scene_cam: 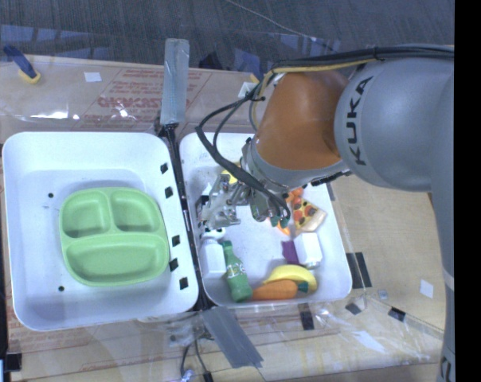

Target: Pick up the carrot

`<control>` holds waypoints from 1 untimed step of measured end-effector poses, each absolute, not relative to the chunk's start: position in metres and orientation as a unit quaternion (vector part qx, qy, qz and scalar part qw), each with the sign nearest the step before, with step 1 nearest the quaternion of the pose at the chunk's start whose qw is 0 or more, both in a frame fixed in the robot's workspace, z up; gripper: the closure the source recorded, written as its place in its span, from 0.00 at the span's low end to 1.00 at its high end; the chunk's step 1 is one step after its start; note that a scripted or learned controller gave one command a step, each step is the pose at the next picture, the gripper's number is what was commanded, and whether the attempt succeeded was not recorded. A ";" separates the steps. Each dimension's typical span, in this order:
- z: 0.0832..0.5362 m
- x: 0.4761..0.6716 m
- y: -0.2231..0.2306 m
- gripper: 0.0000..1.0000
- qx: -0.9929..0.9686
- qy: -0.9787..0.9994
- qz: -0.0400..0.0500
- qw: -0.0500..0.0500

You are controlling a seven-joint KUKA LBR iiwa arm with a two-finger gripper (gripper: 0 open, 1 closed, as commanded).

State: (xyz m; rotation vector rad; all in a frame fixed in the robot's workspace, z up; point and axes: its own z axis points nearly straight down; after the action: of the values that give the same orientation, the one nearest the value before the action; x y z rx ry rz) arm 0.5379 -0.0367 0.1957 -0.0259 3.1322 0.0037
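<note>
The orange carrot (275,290) lies along the front wall of the right bin (336,249), between a green bottle (235,274) and a yellow banana (291,274). My gripper (216,211) hangs over the left part of that bin, above and to the left of the carrot and apart from it. The arm's orange band and grey wrist cover the bin's back half. Nothing shows between the fingers, whose tips are lost in the metal parts and cables.
The left bin (17,213) holds a green divided plate (111,235). In the right bin a pizza-slice toy (307,215), a purple block (290,251) and a white block (309,250) lie to the gripper's right. A grey divider bar (174,86) stands between the bins.
</note>
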 end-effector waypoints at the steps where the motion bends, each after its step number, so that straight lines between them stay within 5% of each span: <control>1: 0.275 0.562 -0.112 1.00 -0.060 0.998 -0.002 0.004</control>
State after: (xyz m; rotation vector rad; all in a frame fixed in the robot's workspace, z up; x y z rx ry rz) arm 0.5617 -0.1119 0.2748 -0.1893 3.1279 -0.0052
